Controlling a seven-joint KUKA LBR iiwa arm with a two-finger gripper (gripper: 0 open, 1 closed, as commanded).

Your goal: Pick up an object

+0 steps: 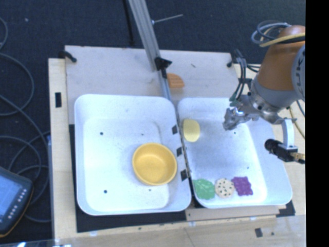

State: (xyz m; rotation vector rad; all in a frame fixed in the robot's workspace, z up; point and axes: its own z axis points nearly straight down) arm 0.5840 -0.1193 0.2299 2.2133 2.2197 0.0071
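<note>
My claw (pixel 232 121), finger state unclear, hangs over the right bin (pixel 267 189); a yellow bowl (pixel 154 163) sits in the left bin (pixel 97 112).

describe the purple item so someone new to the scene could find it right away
Start at the right bin, the one under the arm, and go to its near edge, where three small things sit in a row. The purple piece is the rightmost, beside the speckled cookie; the green piece is leftmost.

My pincer (pixel 230 122) hangs over bare white floor of the right bin (pixel 226 153). A pale yellow oval piece (pixel 192 130) blocks the left; green (pixel 204 189), cookie-like (pixel 224 188) and purple (pixel 242 186) pieces line the near wall.
</note>
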